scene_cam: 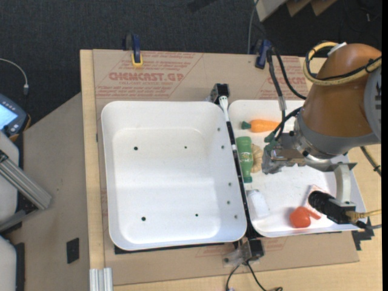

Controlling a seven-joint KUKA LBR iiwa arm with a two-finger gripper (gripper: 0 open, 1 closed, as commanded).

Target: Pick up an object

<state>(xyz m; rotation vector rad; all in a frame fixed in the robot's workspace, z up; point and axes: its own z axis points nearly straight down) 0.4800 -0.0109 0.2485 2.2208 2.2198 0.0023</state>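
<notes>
In the right bin (284,190), close against the wall it shares with the left bin (163,180), lies the green bottle (244,154), lengthwise along that wall. It looks the likeliest pick, since the tool (274,161) sits just beside it on the arm's side. Whether the tool is wide or narrow I cannot tell, as the arm (339,96) covers much of it from above, and nothing is seen held in it. The bottle looks like light, smooth plastic, stiff enough to take a squeeze but apt to roll or slip. A hold across its body near the middle, not at the narrower neck, seems safest. The trouble is the shared wall: the bottle lies so near it that one side of the tool may find no room to come down. Near the bottle's far end lies an orange carrot-shaped toy (264,125), and near its nearer end a small pale thing (258,203), both close enough to be nudged. A red-orange rounded thing (300,217) rests near the bin's front edge, well apart from the bottle and freer to approach. Both bins stand on a worktop (182,71) covered with printed card
</notes>
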